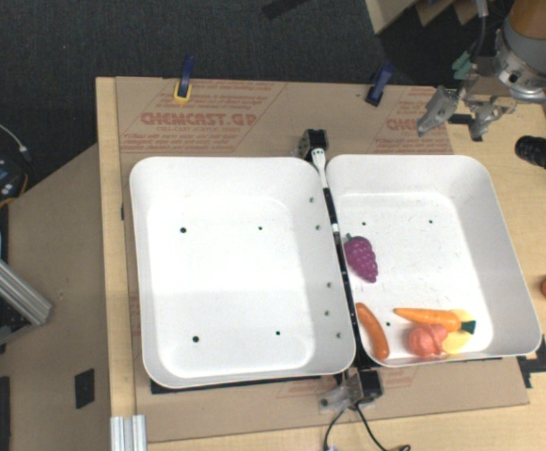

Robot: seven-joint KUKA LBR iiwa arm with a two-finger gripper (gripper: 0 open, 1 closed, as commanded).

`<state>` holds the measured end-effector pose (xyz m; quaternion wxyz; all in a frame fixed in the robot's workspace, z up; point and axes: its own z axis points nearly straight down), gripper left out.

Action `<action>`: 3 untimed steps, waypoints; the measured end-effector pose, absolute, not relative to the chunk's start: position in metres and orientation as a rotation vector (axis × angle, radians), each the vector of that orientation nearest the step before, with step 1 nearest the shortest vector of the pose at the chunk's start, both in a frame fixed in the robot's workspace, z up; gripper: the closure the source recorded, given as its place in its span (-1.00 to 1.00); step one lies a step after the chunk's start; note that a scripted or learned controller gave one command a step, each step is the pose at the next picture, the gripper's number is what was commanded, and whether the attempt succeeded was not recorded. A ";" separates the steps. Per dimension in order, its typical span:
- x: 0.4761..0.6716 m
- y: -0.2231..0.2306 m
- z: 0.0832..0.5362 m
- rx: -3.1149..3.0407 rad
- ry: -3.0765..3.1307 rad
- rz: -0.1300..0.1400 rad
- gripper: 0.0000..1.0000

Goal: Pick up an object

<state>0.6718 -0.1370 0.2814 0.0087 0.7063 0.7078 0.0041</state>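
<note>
Purple grapes [361, 257] in right bin [498, 224]; tool [457, 116] above far rim, fingers spread, empty, arm cropped.

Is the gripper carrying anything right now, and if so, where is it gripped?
Nothing is held. The gripper hangs open above the far edge of the right bin, with nothing between its fingers.

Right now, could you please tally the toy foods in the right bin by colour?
Purple: 1, the grape bunch
Orange: 2, the carrot and the long orange-red piece
Pink: 1, the rounded piece
Yellow: 1, the small piece
Total: 5, all in the right bin
</note>
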 end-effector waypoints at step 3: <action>0.617 -0.087 0.457 2.211 2.220 0.010 1.00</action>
